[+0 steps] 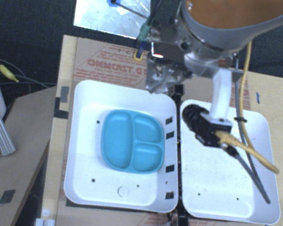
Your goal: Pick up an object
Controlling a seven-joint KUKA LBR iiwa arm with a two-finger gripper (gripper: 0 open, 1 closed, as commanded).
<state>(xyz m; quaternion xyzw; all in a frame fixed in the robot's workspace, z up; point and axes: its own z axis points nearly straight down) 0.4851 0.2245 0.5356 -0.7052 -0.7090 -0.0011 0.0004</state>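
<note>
A light-blue plastic plate with three compartments (131, 141) lies flat mid-floor in the left white bin (80, 180). The gripper (159, 83) hovers above that bin's far edge.

Red letters reading "CHEMCAST" stand on the cardboard sheet (106, 64) just left of the pincer (159, 83). The print that follows them is hidden by the arm.

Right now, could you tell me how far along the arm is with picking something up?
Nothing looks done yet: the light blue divided plastic plate lies flat in the left white bin, not lifted. In hand: the claw sits above that bin's far rim, beyond the plate. Left: descending, closing on the plate and lifting it.
</note>
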